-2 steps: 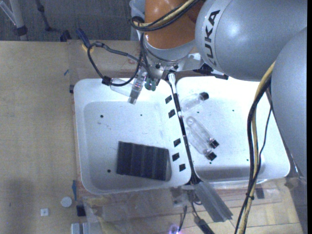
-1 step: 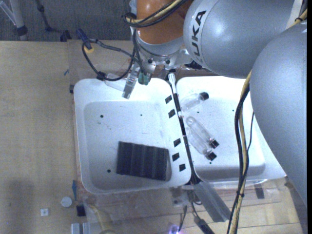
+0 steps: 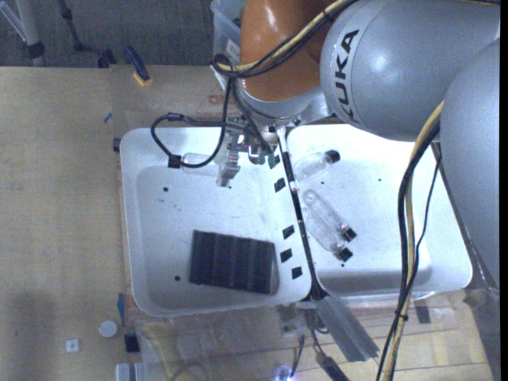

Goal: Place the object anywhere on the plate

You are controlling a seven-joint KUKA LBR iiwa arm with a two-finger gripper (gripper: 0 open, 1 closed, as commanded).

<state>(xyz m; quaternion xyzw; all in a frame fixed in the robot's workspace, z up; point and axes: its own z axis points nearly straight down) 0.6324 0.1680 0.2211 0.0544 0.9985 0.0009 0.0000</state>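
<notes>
**Pincer above upper part of left bin, clear items lying in right bin**

Pincer (image 3: 236, 159) is at upper centre of the frame, over the upper end of the left bin (image 3: 143, 236) and close to the divide between the two bins. Its state, open or closed, cannot be told: the tip is small and cluttered by wiring. Nothing can be seen gripped in it.

Arm (image 3: 397, 54) enters from the upper right of the frame. Its large grey body crosses above the right bin (image 3: 444, 268), and the orange band (image 3: 274, 30) sits at top centre directly above the wrist. The wrist points down and slightly toward the left of the frame. A black cable (image 3: 163, 129) loops out from the wrist over the upper left corner of the left bin.

Upper clear item (image 3: 316, 165), with a black cap, lies in the upper part of the right bin, to the right of the pincer and near it, across the divide. Lower clear item (image 3: 327, 225), also with black ends, lies mid-bin at a diagonal, below and to the right of the pincer and apart from it.

Dark ribbed plate (image 3: 232, 262) lies flat in the lower part of the left bin, well below the pincer. Both bins rest on the surface (image 3: 55, 213).
</notes>
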